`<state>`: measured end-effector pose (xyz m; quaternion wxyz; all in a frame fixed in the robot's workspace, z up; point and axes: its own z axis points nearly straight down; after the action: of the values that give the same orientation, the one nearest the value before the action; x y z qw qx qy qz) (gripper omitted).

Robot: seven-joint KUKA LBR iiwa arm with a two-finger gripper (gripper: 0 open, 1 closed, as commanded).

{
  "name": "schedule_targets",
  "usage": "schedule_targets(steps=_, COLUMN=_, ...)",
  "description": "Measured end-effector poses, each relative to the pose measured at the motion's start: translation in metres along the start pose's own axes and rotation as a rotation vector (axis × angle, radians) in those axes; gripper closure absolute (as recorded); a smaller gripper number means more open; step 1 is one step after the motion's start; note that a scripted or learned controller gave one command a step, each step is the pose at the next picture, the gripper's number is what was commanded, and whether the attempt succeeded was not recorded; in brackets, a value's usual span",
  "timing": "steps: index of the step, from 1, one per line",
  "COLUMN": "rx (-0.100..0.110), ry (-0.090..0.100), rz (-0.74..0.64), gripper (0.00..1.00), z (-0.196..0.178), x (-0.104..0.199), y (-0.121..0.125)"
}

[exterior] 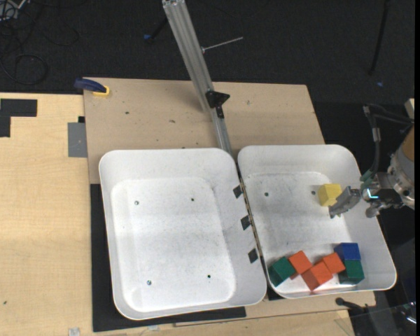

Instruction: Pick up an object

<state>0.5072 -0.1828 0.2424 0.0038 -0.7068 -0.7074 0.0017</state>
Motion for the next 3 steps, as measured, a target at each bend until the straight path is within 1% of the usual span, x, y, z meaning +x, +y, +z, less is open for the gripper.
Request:
schedule_targets(steps=1, rx=-0.005, ry=-0.001, rz=0.002, gripper=0.0, z=-0.002, x=-0.001, y=0.001)
schedule_targets(steps=2, rx=0.001, ry=0.0, rz=0.001, gripper=0.0, z=0.058, x=0.003, y=-0.008)
schedule_targets(steps=3, rx=0.002, ry=0.001, rz=0.003, gripper=0.0, z=0.12, x=0.009, y=-0.004)
